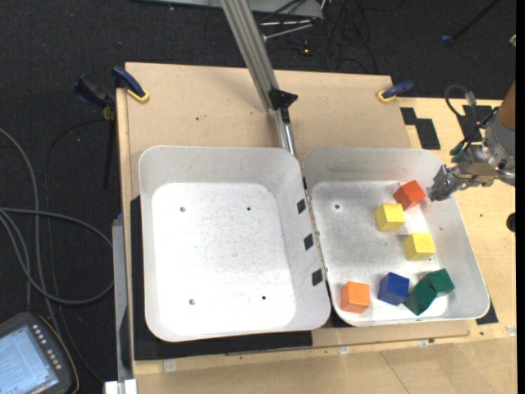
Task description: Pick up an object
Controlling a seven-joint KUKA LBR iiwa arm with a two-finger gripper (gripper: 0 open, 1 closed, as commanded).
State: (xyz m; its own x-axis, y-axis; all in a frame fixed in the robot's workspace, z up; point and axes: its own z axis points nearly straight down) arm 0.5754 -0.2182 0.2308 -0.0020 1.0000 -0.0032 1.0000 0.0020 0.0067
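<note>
The right bin (353,171) holds several small blocks. A red-orange block (409,193) lies near its far right side, with two yellow blocks (390,216) (419,245) below it. Along the front sit an orange block (355,295), a blue block (394,288) and two dark green blocks (422,295) (440,281). My gripper (440,186) reaches in from the right over the bin's right rim, its tip just right of the red-orange block. Nothing shows between its fingers.
The left bin (156,220) lies beside the right one on the wooden bench. A metal pole (250,43) slants down to the gap between the bins. Blue clamps (130,82) (395,90) grip the board's far corners.
</note>
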